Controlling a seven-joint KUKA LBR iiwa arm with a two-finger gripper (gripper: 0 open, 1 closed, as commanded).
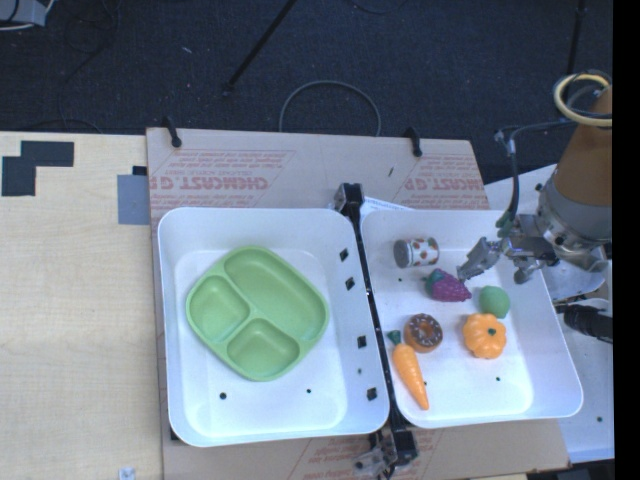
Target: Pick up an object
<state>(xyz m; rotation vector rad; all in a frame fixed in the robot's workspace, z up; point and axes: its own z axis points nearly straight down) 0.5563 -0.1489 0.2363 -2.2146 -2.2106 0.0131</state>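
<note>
Camera view | jaws (487, 259) open, above purple grapes (448, 287) | green ball (494, 300), pumpkin (485, 335), can (416, 252) near

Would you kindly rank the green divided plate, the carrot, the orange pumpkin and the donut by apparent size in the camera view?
1. Green divided plate, largest by far.
2. Carrot, the longest of the toys.
3. Orange pumpkin and donut: they look nearly alike, so I would not rank them.
</note>
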